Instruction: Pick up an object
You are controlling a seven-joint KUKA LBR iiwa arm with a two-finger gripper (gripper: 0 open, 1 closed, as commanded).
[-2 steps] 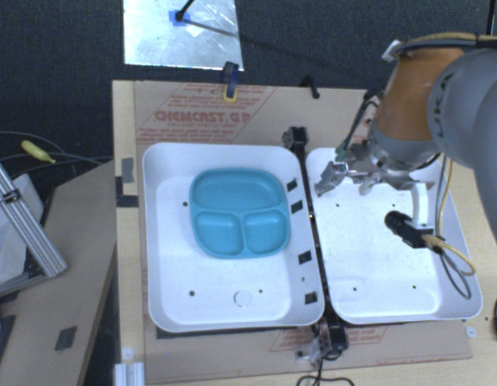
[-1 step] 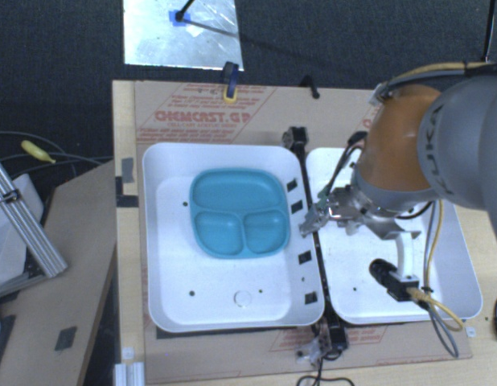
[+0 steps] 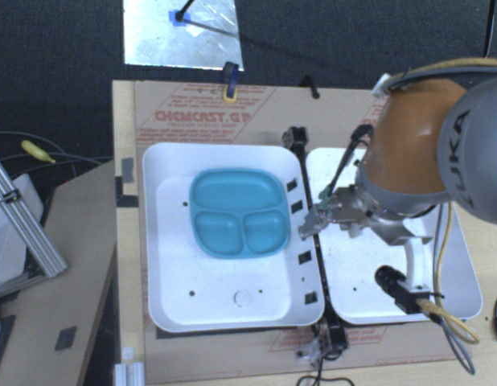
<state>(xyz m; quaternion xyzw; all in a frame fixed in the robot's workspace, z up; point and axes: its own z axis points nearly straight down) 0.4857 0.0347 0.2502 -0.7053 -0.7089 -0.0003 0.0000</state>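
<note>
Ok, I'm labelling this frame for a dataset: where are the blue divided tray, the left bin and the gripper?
blue divided tray (image 3: pixel 236 213): camera view, on its middle ridge.
left bin (image 3: pixel 178 296): camera view, on bare floor near its front.
gripper (image 3: pixel 313 219): camera view, at its tip by the bins' divide.

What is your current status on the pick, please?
Gripper over the divider between the bins, fingers unreadable. Blue sectioned tray flat in left bin, untouched. Nothing blocking it.

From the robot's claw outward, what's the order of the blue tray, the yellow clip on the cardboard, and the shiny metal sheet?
Measured from the gripper, at the bins' divider:
1. Blue tray, in the left bin.
2. Yellow clip, on the cardboard's far edge.
3. Shiny metal sheet, beyond the bench.
</note>
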